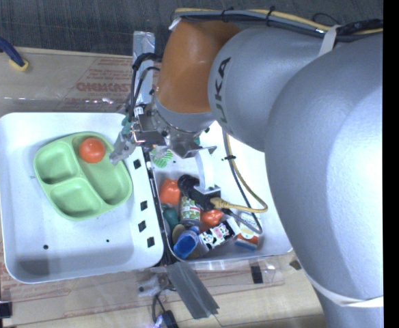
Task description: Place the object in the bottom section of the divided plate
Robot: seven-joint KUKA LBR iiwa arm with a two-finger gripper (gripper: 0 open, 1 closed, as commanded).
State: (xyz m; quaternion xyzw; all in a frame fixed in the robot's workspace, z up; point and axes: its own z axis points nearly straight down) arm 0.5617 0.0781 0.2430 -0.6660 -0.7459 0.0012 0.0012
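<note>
Our gripper (126, 144) hangs low over the right rim of the green divided plate (63, 197), at the wall between the two white bins, and from this slant we cannot tell its state or whether it grasps anything. We see an orange ball (91, 149) lying in the plate's upper compartment, just left of the gripper and apparently apart from it. We judge this to be the task's object; it is round, smooth and orange-red with a paler highlight, and likely to roll if nudged. If so, the placing step is in hand but not rightly finished, since the ball sits at the top and not in the bottom section. Next we would need to take the ball up cleanly, carry it toward the near compartment and let it go low, so that it settles there
</note>
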